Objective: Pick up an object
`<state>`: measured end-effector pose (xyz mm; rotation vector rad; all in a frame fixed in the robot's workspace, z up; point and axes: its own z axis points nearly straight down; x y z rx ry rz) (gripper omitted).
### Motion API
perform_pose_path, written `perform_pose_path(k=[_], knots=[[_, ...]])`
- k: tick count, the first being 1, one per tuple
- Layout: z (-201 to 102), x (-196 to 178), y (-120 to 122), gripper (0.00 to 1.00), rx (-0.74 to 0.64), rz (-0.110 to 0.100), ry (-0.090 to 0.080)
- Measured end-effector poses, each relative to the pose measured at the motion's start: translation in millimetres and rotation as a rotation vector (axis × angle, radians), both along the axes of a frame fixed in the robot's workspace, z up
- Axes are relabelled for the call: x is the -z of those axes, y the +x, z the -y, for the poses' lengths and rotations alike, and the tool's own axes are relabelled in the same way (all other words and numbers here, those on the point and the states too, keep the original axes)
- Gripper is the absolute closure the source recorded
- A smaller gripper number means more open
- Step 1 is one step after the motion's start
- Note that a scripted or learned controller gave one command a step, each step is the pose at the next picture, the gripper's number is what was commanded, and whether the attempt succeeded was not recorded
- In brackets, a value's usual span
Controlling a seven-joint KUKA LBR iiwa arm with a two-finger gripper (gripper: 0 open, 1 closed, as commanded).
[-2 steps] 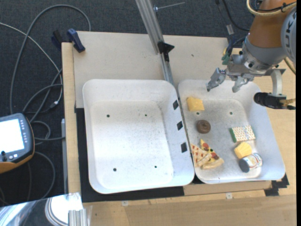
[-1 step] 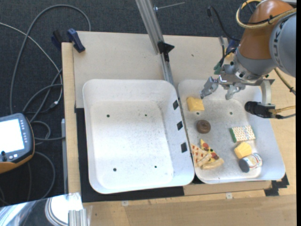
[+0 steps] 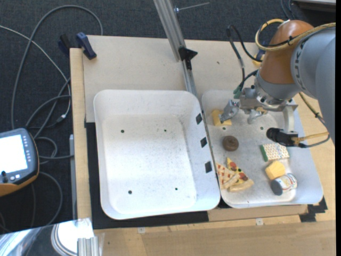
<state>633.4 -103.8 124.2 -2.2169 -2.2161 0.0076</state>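
Claw (image 3: 237,109) low over the far end of the right bin (image 3: 311,188), arm (image 3: 303,52) reaching in from the right. Fingers obscured by the wrist hardware; cannot tell how far apart they stand, and nothing is visibly held between them.

Just beside the claw, on its left: small yellow piece (image 3: 218,117) lying on the bin floor, near the bin's far-left corner. Looks like the closest candidate for the pick; contact not clear from this angle.

Below the claw: brown round piece (image 3: 230,142). Further below: pizza slice toy (image 3: 233,177). Down and to the right: green-edged patterned block (image 3: 274,152), yellow wedge (image 3: 275,170), small can (image 3: 283,183) on its side, all resting on the floor.

Left bin (image 3: 106,121) well apart to the left.

Status (judgement): approach done; grasp unconfirmed, lift remaining.
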Motion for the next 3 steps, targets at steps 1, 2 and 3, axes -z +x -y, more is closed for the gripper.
perform_pose_path(k=[1, 2, 3], knots=[[-1, -16, 2, 1.0, -0.001, 0.009, 0.0], [6, -63, 2, 1.0, 0.0, 0.015, -0.003], [6, -114, 4, 1.0, -0.002, 0.016, -0.003]])
